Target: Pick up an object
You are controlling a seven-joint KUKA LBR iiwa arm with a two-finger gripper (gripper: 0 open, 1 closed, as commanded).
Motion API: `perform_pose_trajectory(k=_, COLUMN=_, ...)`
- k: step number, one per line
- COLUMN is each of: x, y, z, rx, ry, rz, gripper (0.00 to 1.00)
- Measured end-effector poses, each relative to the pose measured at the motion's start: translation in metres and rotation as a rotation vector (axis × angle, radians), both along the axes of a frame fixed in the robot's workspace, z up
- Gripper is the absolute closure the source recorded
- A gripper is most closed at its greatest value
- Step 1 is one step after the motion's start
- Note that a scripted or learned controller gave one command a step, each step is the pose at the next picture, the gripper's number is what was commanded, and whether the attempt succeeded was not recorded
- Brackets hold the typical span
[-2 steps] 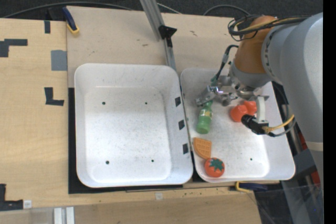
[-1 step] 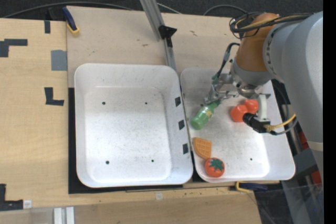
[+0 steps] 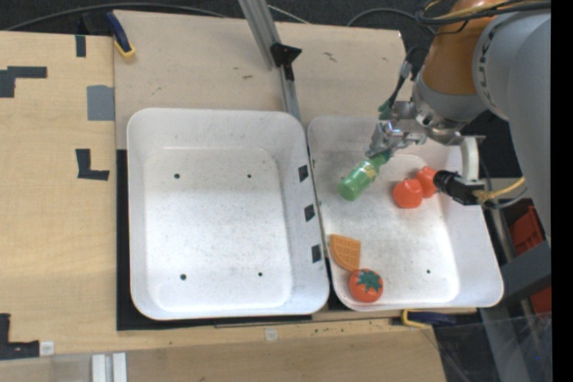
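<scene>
Green bottle just below-left of the gripper.
We see the gripper (image 3: 387, 143) at the green bottle (image 3: 359, 180)'s upper end, its axis running down-left; we cannot tell the claw's state.

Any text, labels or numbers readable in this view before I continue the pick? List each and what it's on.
None readable. The green bottle, red-orange toy, orange wedge and tomato in the right bin bear no legible print. The dark tape pieces on the bench are plain shapes, not characters.
</scene>
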State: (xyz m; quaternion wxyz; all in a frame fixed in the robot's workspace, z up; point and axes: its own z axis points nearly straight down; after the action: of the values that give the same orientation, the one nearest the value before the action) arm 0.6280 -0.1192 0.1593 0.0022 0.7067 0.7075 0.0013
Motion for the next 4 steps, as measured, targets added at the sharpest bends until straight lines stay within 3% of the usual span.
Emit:
perform_pose_trajectory(k=2, x=0.004, y=0.005, z=0.089, rx=0.001, ry=0.001, rz=0.001, gripper=1.0)
perform_pose_trajectory(k=4, x=-0.021, y=0.105, z=0.076, rx=0.002, ry=0.008, rz=0.005, gripper=1.0)
